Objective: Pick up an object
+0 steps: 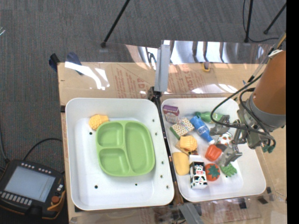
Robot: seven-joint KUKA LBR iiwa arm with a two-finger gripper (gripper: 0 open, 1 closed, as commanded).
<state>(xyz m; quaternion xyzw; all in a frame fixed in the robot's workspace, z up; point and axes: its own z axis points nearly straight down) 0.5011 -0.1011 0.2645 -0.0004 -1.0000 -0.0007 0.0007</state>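
Two white bins on the counter (pixel 117 80); the end effector (pixel 232 154) hangs over the right bin's (pixel 254 183) toys, its grip impossible to make out.

Setting: robotics lab or test cell. Evidence: grey carpet floor (pixel 56 22); black tripod legs (pixel 119 17) standing on it at the far side; a cardboard-covered bench (pixel 117 78) with a clear plastic screen (pixel 210 55) along its far edge; two white bins (pixel 74 125) side by side; a control handset with a screen (pixel 28 188) and cable on the floor, near left; a large industrial robot arm (pixel 271 92) trailing black cables, right.
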